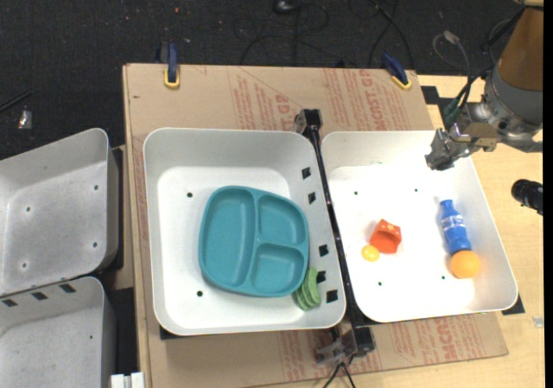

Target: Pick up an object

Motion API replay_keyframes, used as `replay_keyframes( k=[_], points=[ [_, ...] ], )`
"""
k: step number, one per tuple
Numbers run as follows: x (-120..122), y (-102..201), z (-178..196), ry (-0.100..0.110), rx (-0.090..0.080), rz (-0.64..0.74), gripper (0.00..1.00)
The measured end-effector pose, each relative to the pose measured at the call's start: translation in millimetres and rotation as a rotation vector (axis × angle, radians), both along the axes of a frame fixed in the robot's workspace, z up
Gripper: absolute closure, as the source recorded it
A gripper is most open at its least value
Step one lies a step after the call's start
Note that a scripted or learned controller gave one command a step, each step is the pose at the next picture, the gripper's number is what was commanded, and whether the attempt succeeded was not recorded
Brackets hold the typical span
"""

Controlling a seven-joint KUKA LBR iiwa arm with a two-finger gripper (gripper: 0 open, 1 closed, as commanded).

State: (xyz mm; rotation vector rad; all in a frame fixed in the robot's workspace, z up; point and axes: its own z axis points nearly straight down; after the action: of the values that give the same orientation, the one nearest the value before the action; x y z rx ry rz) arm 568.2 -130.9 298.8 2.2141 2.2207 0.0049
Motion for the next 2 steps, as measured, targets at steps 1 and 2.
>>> replay_keyframes(
  k=[1, 2],
  points=[
    [7.0, 56.3, -20.9, 0.007, 0.002, 0.004, 1.0],
    [21.4, 115.0, -38.9, 0.008, 0.003, 0.005, 1.0]
  ],
)
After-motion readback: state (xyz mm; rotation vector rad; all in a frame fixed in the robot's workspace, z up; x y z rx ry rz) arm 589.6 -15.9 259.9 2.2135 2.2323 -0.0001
